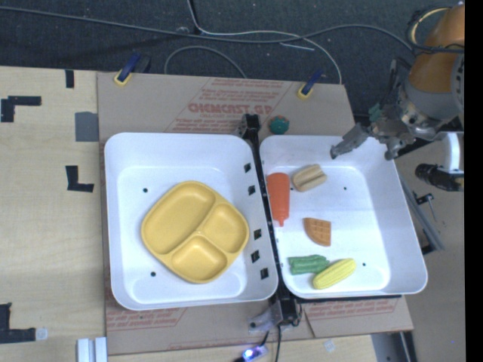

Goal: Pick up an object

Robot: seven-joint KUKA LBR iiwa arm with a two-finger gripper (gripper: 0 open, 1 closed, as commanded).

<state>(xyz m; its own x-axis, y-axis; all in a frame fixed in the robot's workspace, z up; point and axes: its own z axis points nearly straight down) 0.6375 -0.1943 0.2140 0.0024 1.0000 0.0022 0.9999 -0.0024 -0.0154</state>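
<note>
cardboard covers the counter (226,100) under two white bins. the left bin (121,202) holds a yellow tray (195,231). the right bin (392,225) holds a bun (309,177) at 11 o'clock, a carrot (278,196) at 9, a wedge (318,231) at centre, a green pod (307,263) and corn (333,273) at 6. the hand (361,138) hangs over this bin's 12 o'clock rim; whether it is spread, i cannot tell. the toys look light, stiff and smooth, so the carrot is probably best pinched across its narrow middle.

Grey arm (423,108) with a rounded orange band (441,29), dark cabling and a slim grey gripper (361,140).
</note>
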